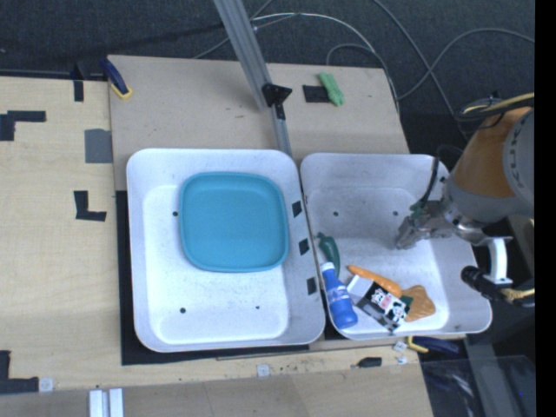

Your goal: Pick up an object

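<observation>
Low in the right bin (365,165), toward its right wall: the gripper (410,233), above bare white floor. Impossible to tell from this slant whether wide or narrow; nothing seen held in it.

Well apart from it, heaped in the near left corner of the same bin: a blue-and-white tube (337,294), a green-handled tool (328,250) at the tube's far end, an orange stick (373,278), a black-and-white box (382,305) and a tan lump (421,302), touching or overlapping. In the left bin (143,233), lying flat: a blue plate (233,221).

Risks, by judgement:
- Closing here probably means catching air, or scraping the bin floor.
- Going into the heap risks pinching two pieces together, or shoving the box and lump aside, given how tightly packed.
- With the tube, likely rolling or slipping out of a pinch, being rounded.
- So close to the dividing wall and the near rim, some danger of striking the bin on the way down.
- With the plate, little to grip: broad, and flush with the floor.
</observation>
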